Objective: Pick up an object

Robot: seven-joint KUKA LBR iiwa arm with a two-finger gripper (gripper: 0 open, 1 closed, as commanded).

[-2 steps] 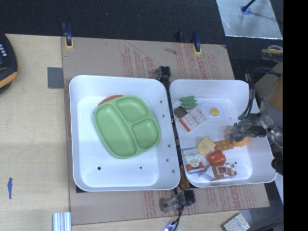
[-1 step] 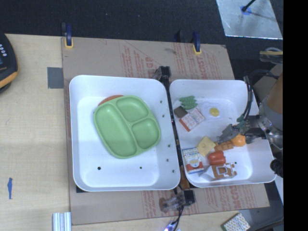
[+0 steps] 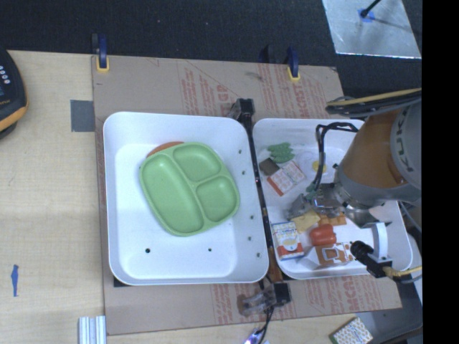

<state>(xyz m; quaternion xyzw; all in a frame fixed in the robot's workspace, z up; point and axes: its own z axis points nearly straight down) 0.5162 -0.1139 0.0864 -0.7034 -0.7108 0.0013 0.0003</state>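
Observation:
My gripper [image 3: 310, 205] hangs low in the right bin [image 3: 283, 129], below the grey arm with its orange band [image 3: 373, 153]. It sits over a pile of small items: a yellow piece [image 3: 305, 222], a red object [image 3: 322, 233], a white and red packet [image 3: 287, 239] and an orange and white box [image 3: 331, 254]. The wrist hides the fingers. Farther back in the same bin lie a green toy [image 3: 280, 151], a brown block [image 3: 269, 167] and a white and red card [image 3: 286, 177].
The left bin [image 3: 129, 260] bears a green divided plate [image 3: 189, 187] with an orange thing peeking from under its far edge [image 3: 166, 147]. A black clamp [image 3: 244, 108] sits between the bins at the back. A yellow and black device [image 3: 8, 92] lies far left.

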